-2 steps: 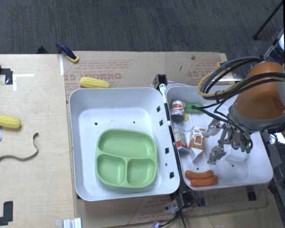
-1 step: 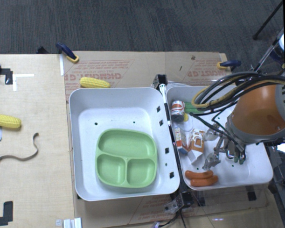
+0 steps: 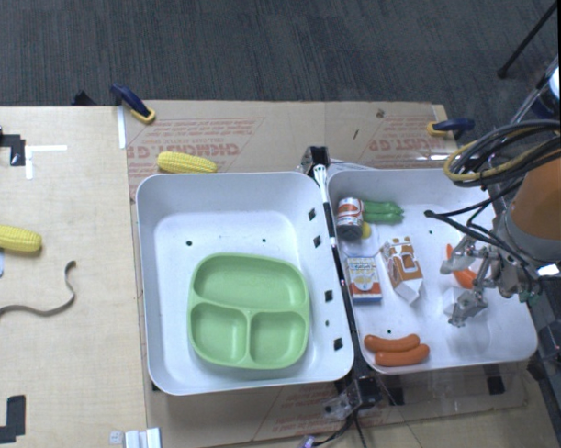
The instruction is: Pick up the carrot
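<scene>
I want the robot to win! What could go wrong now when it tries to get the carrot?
The carrot is mostly hidden under the hand, so it might slip away or get pushed aside. The right bin wall is close, leaving little room. The hand might also bump the small carton nearby.

Grey arm (image 3: 528, 221) (orange band), looping black-yellow cables (image 3: 499, 156).

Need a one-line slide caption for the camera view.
Hand over the carrot in the right bin; green tray sits in the left bin.
</scene>
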### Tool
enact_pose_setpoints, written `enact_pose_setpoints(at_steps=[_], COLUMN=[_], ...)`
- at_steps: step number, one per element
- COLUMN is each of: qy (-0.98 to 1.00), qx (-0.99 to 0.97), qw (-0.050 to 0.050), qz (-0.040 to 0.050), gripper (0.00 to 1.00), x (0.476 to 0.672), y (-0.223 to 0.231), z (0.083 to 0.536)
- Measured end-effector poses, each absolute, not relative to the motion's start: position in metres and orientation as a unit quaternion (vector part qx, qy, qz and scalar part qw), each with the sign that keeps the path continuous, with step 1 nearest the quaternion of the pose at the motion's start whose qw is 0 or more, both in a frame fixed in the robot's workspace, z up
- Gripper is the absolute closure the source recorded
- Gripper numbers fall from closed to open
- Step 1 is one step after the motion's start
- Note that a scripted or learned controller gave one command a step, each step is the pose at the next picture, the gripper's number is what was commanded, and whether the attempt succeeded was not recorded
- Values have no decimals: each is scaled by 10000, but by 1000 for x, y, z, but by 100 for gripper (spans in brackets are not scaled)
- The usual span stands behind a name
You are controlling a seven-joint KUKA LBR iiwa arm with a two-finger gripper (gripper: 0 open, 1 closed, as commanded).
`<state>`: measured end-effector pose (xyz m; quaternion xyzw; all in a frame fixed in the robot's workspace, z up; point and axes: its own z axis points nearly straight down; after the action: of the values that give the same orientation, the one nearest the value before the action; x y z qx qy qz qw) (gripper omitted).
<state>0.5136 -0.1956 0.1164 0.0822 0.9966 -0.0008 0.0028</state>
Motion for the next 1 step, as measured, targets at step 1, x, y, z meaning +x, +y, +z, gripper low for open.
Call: enact_pose_setpoints(at_steps=[1], qy=[9999], qx=[-106], qw=[6], qz=[2], gripper=[0], x=[478], y=[-138], z=[92])
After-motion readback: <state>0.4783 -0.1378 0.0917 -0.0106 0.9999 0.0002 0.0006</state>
